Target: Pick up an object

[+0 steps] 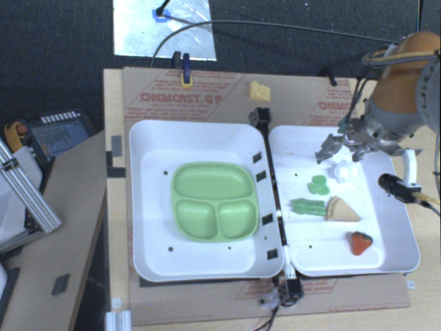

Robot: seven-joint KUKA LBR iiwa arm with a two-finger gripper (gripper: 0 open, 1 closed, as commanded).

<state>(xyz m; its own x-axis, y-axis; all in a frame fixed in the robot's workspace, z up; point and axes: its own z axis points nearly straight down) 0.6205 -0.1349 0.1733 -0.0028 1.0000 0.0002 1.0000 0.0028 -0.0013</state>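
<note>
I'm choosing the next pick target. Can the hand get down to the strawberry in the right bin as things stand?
Probably yes. The strawberry lies by itself near the front of the right bin, apart from the cone-shaped piece, with nothing over it. The hand hovers above the same bin's back part.

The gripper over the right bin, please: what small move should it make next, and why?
Probably a short descent. The gripper hangs open above the right bin, holding nothing, and a small white object lies just beneath it.
</note>
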